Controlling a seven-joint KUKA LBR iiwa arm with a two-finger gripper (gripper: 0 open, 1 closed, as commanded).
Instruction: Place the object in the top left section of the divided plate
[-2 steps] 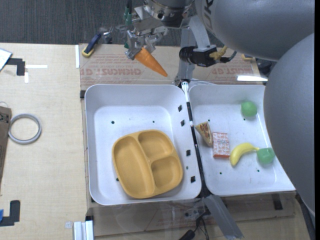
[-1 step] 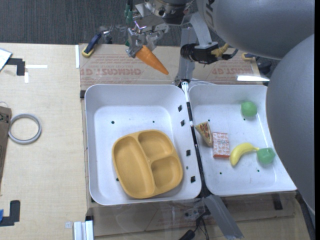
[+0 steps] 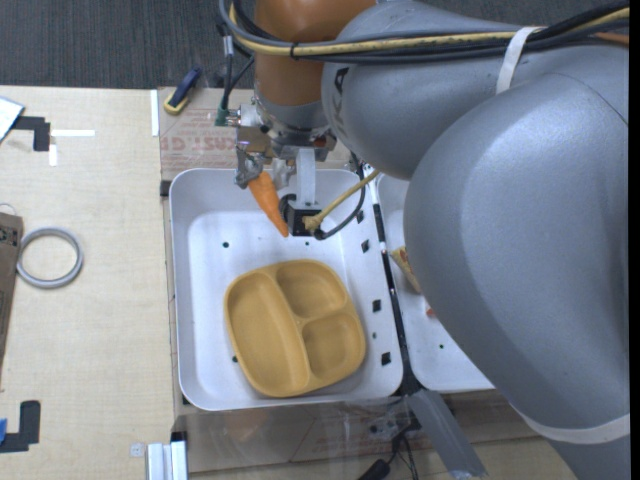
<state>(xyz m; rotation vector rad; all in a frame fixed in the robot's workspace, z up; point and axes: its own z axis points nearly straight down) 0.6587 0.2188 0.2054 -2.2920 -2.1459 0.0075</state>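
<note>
Even, bright overhead light, soft shadows, mild glare on the white bin (image 3: 190, 268), perhaps slightly soft focus.

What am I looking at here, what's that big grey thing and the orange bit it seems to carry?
The grey bulk is a robot arm reaching in from the right, seen by one camera above the bench. At its tip is a two-finger pincer, and an orange carrot-shaped toy sits between the fingers, hanging over a shallow white bin. In that bin lies a tan divided plate with three sections. A second white bin lies beside it, mostly under the arm. A roll of tape rests on the bench at left.
</note>
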